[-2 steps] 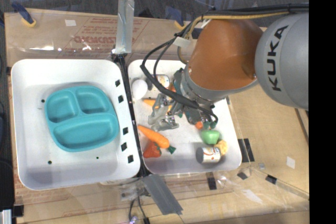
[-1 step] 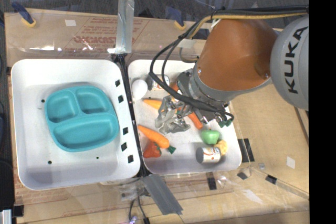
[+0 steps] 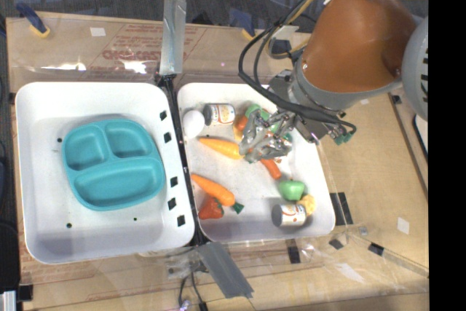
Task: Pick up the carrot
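Note:
The carrot (image 3: 213,189), orange with a small green top at its right end, lies at a slant in the front left of the right bin (image 3: 314,156). My gripper (image 3: 261,145) hangs low over the middle of that bin, up and to the right of the carrot and apart from it. Directly at the gripper's left lies a yellow-orange tapered piece (image 3: 220,148). A short orange-red piece (image 3: 271,170) pokes out just below the gripper. The metal and wires of the gripper hide what is right beneath it.
The right bin also holds a white ball (image 3: 193,121), a small can (image 3: 219,113) at the back, another can (image 3: 290,215) at the front right, a green fruit (image 3: 291,189) and a red piece (image 3: 210,209). A teal divided plate (image 3: 113,162) lies in the left bin (image 3: 36,156).

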Controlling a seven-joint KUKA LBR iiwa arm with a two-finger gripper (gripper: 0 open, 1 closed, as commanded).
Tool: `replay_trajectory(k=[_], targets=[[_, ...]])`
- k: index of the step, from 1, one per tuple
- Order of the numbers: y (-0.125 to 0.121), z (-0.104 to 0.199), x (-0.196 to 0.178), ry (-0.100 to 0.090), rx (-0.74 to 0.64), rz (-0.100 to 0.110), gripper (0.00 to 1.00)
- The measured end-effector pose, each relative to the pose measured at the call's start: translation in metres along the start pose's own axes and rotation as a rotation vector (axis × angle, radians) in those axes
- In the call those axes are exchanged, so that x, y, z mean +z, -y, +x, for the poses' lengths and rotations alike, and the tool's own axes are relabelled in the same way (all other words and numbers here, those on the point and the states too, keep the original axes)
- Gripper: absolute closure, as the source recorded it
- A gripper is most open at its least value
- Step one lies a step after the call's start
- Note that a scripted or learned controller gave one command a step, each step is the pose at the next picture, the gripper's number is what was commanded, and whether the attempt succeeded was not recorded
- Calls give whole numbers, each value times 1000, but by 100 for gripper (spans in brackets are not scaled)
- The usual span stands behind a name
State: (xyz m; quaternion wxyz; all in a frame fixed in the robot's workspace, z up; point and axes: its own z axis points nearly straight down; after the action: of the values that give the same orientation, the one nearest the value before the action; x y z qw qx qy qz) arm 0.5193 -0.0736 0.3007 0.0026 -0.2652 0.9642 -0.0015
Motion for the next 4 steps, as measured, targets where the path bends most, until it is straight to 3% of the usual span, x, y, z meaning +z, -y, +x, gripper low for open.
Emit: replay_trajectory(k=[1,2,3,4], targets=[[-33,-71,49,-6,73,-6,100],[31,22,75,-5,-166,-4,100],[-6,6,-59,3,-372,3,100],[-97,-17,-28,-2,-551,-5,100]])
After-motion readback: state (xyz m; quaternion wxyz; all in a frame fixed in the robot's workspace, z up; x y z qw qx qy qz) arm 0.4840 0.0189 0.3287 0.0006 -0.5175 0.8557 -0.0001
